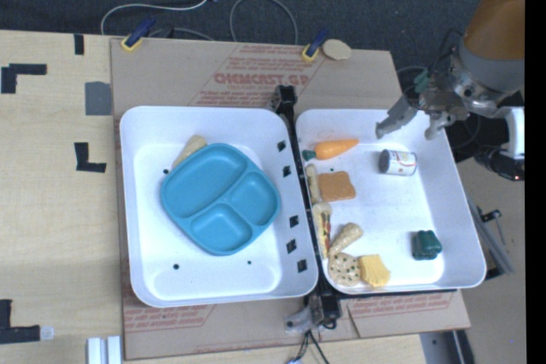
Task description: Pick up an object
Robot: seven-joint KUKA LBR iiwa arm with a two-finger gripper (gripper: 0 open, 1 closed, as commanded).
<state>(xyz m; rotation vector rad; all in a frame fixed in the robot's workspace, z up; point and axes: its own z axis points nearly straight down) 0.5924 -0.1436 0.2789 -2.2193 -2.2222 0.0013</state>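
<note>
Fingers (414,122) spread wide and holding nothing hover over the right bin's (452,192) far edge, just beyond the small can (397,161), so the pick is not yet done

Two shallow white plastic bins are counted on the surface, a left bin (136,183) and a right bin (452,183). In the left one, a single blue divided plastic tray (220,197) with three compartments is seen, and one pale tan piece (189,149) is partly covered by it. In the right one, one orange toy carrot (336,148), one small silver-and-black can (397,161), one brown toast-like square (336,187), one dark green block (426,245), one yellow cheese-like wedge (374,270) and one speckled round cracker (343,268) are counted.
</note>
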